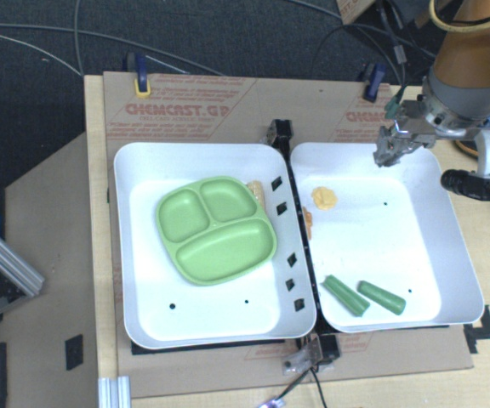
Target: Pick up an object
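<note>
My one camera sits fixed above the bench, looking down at a slant on both white bins, left bin [134,228] and right bin [449,236]; my gripper [391,151] enters from its right.

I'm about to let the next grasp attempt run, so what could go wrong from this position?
The gripper sits at the right bin's far rim, so a straight descent may strike the wall. The yellow piece is small and could slip aside. The two green pieces lie close together near the front wall, so closing on one may nudge the other away.
</note>
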Available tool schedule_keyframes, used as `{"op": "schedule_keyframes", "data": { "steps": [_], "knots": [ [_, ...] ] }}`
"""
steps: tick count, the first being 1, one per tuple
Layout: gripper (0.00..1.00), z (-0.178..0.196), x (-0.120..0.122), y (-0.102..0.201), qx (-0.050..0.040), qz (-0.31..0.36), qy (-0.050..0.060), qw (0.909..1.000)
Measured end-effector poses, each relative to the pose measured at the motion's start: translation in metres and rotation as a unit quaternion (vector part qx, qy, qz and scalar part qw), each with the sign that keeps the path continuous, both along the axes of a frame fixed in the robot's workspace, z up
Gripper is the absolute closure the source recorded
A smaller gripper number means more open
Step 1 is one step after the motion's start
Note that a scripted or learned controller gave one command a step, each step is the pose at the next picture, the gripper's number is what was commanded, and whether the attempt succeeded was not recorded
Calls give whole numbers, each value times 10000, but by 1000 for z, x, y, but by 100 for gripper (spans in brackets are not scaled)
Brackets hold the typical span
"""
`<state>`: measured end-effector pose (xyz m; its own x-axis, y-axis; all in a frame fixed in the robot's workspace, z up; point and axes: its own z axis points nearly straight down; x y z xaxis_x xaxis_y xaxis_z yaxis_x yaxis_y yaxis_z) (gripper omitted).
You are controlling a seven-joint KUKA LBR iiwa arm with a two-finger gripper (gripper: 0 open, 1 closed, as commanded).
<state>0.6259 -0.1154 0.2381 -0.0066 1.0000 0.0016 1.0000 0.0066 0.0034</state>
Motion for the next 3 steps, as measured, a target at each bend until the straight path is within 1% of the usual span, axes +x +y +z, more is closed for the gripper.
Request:
{"op": "schedule_keyframes", "data": {
  "steps": [1, 2, 3],
  "knots": [
    [100, 6, -6, 52, 9, -2, 24, 10000],
    [100, -4, -7, 98, 6, -4, 31, 10000],
    [100, 0, -13, 157, 6, 0, 28, 10000]
  ]
}}
